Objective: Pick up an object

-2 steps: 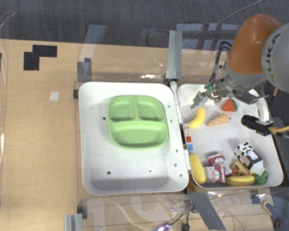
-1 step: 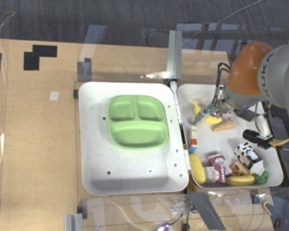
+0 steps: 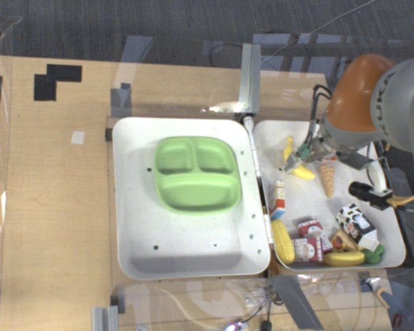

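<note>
the gripper (image 3: 305,153) sits low in the right bin (image 3: 395,254), just beside a small yellow piece (image 3: 303,173), though i cannot tell whether its fingers are apart or together, so to do this pick well it should centre over that piece, clear of the ice cream cone (image 3: 328,178), before closing.

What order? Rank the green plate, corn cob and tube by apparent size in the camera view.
1. Green plate, by far the largest.
2. Corn cob.
3. Tube, slightly shorter and thinner than the corn, so a close call.
</note>
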`<act>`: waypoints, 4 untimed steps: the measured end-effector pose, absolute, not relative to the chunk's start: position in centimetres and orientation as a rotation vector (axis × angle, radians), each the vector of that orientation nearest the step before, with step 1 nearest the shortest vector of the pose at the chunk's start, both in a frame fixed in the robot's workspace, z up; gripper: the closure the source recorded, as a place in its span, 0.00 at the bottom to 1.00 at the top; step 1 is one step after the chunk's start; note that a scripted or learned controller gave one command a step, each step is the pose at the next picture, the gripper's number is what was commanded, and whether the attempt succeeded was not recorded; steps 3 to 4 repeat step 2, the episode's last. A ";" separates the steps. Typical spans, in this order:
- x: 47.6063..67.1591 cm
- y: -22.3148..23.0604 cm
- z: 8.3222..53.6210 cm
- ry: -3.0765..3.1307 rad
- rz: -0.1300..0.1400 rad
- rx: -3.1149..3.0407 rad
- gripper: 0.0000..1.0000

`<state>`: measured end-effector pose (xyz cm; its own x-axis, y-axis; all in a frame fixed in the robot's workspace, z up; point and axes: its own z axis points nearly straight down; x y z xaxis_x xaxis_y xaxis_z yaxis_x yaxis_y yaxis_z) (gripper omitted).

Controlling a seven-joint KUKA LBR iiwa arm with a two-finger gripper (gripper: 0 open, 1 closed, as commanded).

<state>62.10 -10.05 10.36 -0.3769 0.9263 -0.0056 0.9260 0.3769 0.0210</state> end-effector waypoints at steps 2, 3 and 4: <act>60.4 -4.4 21.8 2.420 0.014 1.990 1.00; 60.4 -4.4 21.8 2.420 0.014 1.990 1.00; 60.4 -4.4 21.8 2.420 0.014 1.990 1.00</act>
